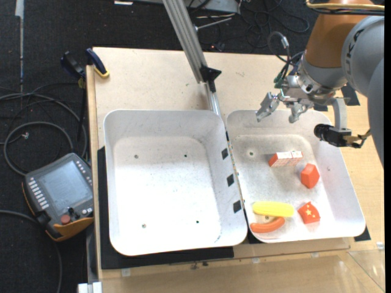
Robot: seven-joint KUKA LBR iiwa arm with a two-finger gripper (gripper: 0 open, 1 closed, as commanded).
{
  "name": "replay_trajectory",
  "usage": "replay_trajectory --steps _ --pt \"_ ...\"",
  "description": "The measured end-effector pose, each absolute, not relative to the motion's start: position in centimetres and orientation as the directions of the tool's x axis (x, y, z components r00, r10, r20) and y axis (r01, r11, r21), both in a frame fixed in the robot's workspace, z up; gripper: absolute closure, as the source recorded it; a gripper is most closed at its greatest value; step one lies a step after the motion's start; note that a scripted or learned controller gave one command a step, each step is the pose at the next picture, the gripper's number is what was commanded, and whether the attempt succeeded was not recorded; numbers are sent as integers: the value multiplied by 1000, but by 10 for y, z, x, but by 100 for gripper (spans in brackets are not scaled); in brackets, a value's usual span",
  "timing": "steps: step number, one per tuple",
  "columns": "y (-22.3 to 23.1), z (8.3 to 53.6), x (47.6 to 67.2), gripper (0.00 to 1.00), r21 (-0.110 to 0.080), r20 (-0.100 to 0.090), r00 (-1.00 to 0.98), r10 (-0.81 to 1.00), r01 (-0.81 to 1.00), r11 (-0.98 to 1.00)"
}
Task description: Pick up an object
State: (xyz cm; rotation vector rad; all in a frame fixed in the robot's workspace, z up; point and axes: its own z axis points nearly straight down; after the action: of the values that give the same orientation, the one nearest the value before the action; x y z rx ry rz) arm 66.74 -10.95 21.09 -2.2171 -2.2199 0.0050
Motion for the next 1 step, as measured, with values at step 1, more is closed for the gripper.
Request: replay_trajectory --steps 1 --pt "-110 214 668 0 0 -1 -3 1000 1000 3"
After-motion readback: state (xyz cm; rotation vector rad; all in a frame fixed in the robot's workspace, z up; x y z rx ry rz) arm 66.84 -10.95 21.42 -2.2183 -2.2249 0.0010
